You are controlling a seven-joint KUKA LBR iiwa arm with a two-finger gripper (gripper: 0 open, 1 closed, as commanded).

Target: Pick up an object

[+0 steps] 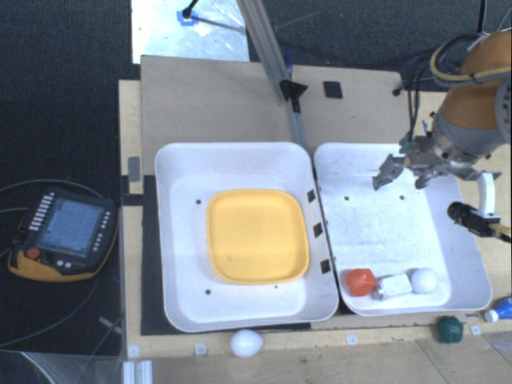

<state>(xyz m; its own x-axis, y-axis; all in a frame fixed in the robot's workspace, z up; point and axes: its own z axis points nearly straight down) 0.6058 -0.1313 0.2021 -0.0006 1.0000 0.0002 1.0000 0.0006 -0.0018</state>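
Jaws: spread apart, holding nothing | two-finger gripper [406,174] hovers over right white bin [384,222], upper part | small white block [394,286]: long axis left-right.

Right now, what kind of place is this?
Probably a robot lab: a robot arm with its tool over two white bins, and a handheld control pad on dark carpet beside the bench.

Smooth yellow plastic plate [258,236]
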